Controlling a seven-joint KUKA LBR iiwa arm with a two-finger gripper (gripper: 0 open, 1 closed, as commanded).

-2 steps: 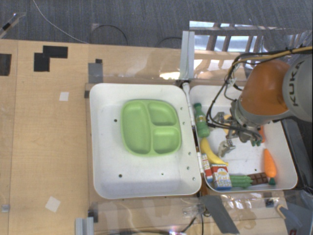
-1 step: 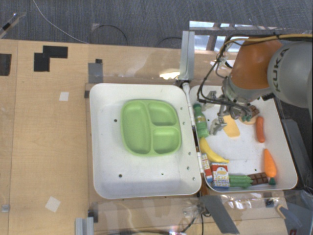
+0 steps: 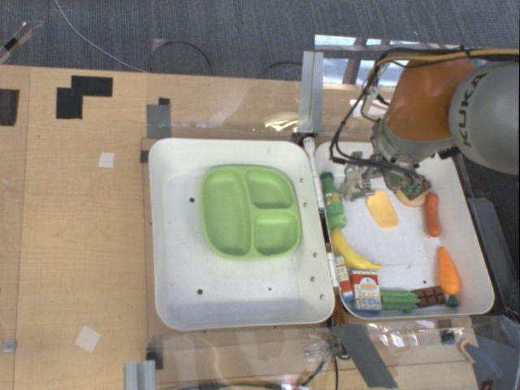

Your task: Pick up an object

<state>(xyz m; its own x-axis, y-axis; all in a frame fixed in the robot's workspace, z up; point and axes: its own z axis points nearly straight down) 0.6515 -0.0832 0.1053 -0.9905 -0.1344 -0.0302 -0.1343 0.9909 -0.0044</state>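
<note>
Camera view: two bins [image 3: 175, 299], one green tray [image 3: 249, 211], one banana [image 3: 351, 253].

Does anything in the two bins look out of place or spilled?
Nothing looks spilled or damaged. The green divided plate lies flat in the left bin; the toy food sits loosely scattered in the right bin.

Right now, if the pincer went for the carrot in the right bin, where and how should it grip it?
Probably across the thick orange middle of the carrot, coming straight down. It lies flat, pointing up and down the view, near the right bin's right wall, so closing across its narrow width looks safest.
</note>
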